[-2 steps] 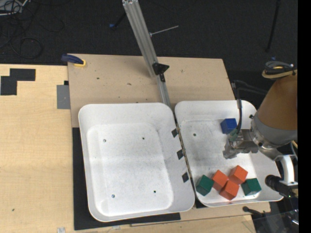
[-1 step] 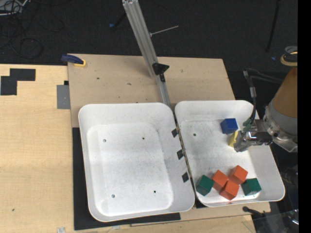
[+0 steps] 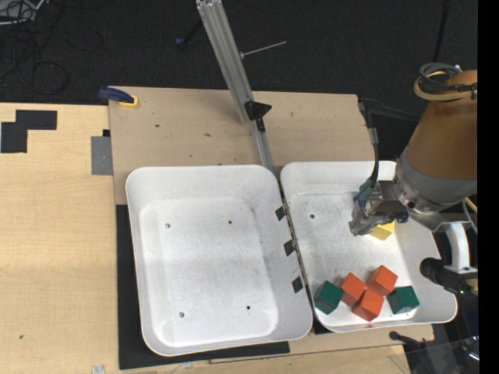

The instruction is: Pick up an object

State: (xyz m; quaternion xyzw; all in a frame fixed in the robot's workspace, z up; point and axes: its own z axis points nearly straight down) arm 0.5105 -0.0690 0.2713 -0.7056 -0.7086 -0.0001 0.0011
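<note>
down in the right-hand shallow white plastic bin [image 3: 327, 179], near its far right side, with the two-finger metal gripper [image 3: 366, 223] low over the floor. just beside it, touching or very nearly so, a small yellow block [image 3: 382, 231] peeking out at the lower right of the fingers. cannot tell whether those fingers stand wide or narrow, nor whether the yellow block sits between them or merely next to them. looks like the closing-in stage of the pick, by this reading.

to do it well: centre over the yellow block so it lies squarely between the fingers, not off one tip. settle straight down, close, then lift slowly and check it comes along. risk of nudging it against the bin wall instead.

elsewhere in that bin, at the near edge, a cluster: orange-red cubes [image 3: 366, 291] flanked by a dark green cube on the left [image 3: 328, 296] and another green cube on the right [image 3: 403, 298], packed tight, harder targets. left-hand shallow white bin [image 3: 148, 209] alongside, well apart from the action.
</note>
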